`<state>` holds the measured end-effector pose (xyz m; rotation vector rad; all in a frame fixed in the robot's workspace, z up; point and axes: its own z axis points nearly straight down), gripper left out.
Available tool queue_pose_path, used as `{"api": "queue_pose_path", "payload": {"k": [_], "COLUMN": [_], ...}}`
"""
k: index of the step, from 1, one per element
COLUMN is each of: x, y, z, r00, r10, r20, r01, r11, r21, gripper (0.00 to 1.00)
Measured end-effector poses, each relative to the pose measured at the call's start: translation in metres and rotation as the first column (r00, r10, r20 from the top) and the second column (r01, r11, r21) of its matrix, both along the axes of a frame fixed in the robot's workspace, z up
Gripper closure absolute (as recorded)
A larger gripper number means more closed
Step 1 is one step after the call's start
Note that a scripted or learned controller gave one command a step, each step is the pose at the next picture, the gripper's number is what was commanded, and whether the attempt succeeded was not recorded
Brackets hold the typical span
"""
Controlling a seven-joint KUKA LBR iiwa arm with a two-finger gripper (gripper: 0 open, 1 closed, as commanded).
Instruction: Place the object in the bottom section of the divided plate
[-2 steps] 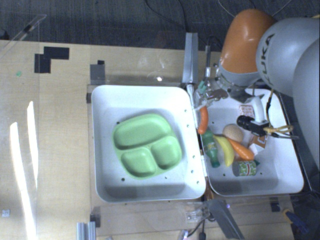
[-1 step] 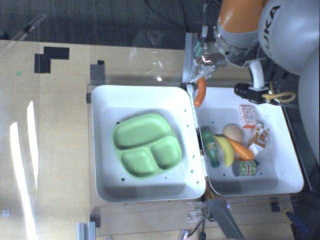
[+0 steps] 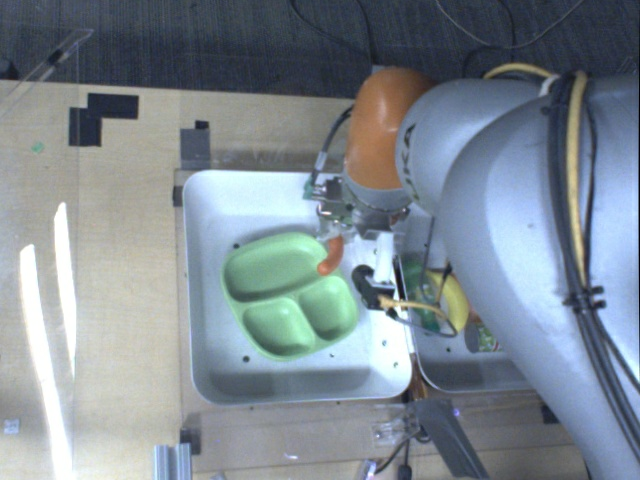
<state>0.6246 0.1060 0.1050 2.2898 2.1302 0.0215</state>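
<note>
A light green divided plate (image 3: 262, 270) lies in the left white bin (image 3: 215, 368). It has one large section at the upper left and two smaller sections along its lower right side. My gripper (image 3: 333, 234) hangs over the plate's right rim, just above the ridge between the large section and the right small one. A small orange-red oblong object (image 3: 329, 257) sticks out from between its fingers, slanting down and to the left. Its lower tip sits over the large section's right edge. The gripper is shut on this object.
The right bin (image 3: 470, 378) sits mostly under the arm and holds a yellow banana-like item (image 3: 456, 303), a green item (image 3: 430, 288) and other small things. The left bin's walls ring the plate closely. Black tape marks (image 3: 100, 113) lie on the bench at the upper left.
</note>
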Motion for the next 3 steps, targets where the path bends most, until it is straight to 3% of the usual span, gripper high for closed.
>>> {"api": "queue_pose_path", "payload": {"k": [1,2,3], "x": [0.017,-0.029,-0.068], "y": [0.027,0.025,0.044], "z": [-0.004,0.005,-0.010], "r00": [0.862,0.908,0.784], "r10": [0.507,0.418,0.621], "r20": [0.021,0.039,0.005], "r01": [-0.506,-0.418,-0.621], "r11": [0.862,0.908,0.784], "r21": [-0.017,-0.018,-0.009], "gripper": [1.00,1.00,1.00]}}
